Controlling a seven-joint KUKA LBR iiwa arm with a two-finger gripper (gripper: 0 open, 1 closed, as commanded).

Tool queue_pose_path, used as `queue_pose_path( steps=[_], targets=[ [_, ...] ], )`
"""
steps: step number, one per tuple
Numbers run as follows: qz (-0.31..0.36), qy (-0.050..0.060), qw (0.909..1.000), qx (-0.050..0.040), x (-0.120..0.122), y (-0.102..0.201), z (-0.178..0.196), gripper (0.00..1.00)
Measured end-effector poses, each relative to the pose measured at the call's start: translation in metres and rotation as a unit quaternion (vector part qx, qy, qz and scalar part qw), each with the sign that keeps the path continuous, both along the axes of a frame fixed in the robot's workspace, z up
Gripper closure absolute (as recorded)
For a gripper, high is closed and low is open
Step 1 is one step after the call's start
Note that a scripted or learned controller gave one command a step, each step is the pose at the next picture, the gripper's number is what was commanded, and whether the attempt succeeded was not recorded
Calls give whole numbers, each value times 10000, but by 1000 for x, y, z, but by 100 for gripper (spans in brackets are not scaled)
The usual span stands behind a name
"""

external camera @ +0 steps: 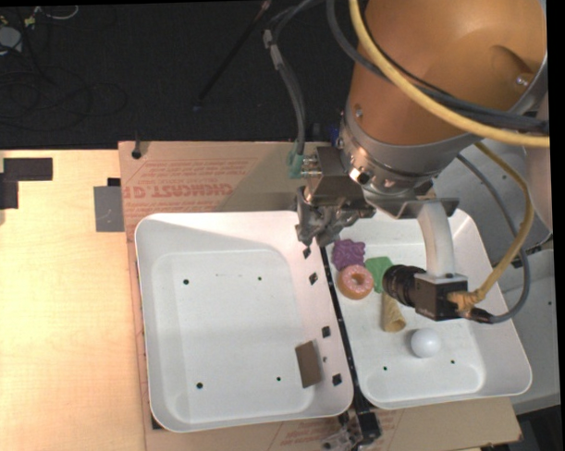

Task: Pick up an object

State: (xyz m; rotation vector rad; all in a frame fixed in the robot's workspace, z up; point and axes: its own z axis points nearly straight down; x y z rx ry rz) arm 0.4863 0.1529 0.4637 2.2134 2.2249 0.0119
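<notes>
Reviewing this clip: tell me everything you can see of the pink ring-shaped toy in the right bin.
The pink ring toy looks like a small frosted doughnut: pink top, tan edge, a hole in the middle, likely plastic or foam. It lies flat on the floor of the right bin, near the divider between the two bins. A purple bumpy object sits just behind it, a green piece is at its right side, seemingly touching. The gripper hangs just above and behind.

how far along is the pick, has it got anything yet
Done: the gripper is down at the right bin's upper left corner, beside the purple grape toy. In hand: nothing visibly held. Left: grasp and lift one; the pink donut, green piece, cone and white ball lie in that bin.
</notes>
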Motion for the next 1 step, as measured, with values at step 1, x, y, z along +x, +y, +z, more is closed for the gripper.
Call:
queue_pose_path(
  steps=[1],
  targets=[
    [-41, 138, 9999, -46, -14, -29, -227, 100]
  ],
)
